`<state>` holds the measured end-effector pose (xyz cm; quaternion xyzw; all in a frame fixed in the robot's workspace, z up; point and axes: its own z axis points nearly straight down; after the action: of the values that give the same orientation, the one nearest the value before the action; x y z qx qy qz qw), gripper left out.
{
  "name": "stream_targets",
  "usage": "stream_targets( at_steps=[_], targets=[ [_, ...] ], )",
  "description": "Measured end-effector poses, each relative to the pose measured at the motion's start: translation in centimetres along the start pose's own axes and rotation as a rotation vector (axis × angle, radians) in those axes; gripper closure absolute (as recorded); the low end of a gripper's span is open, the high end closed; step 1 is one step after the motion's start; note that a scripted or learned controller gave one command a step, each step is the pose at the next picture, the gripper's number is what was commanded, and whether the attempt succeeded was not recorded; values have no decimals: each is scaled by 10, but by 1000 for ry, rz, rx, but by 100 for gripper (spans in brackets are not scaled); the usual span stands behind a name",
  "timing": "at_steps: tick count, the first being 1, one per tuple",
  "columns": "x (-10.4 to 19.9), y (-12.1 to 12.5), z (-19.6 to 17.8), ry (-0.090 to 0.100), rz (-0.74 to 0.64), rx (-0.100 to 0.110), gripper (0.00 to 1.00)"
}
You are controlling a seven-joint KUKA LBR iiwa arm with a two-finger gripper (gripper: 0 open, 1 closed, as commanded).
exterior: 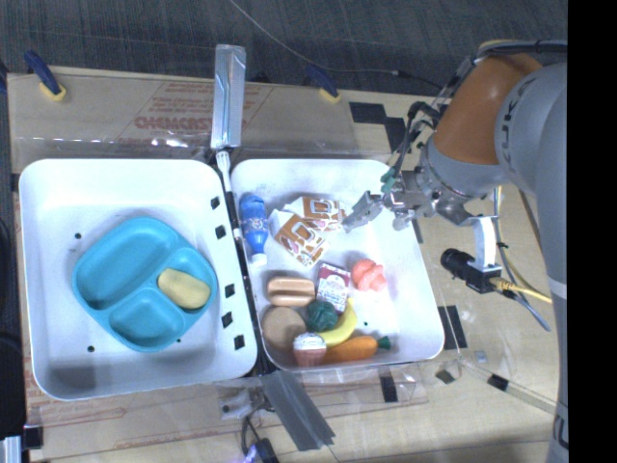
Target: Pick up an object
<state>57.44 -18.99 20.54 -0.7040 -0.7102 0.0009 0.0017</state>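
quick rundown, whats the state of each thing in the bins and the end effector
end effector: above the right bin's upper right, nothing between its fingers
blue tray: flat in the left bin
yellow potato-like piece: lying in a tray compartment
blue bottle: lying on its side
hot dog: lying flat
banana: resting in the pile
carrot: lying against the bin's front wall

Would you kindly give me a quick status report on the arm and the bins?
Gripper over right bin, holding nothing. Toy food piled there, waffle packet closest. Yellow item on blue tray, left bin.
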Motion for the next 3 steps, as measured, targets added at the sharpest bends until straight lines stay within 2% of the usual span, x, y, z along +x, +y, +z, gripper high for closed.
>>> stream_targets(
  at_steps=[1, 2, 3],
  targets=[
    [25, -74, 111, -3, -43, -7, 0],
    [26, -74, 103, -1, -49, -4, 100],
    [90, -31, 5, -1, -155, -8, 100]
  ],
)
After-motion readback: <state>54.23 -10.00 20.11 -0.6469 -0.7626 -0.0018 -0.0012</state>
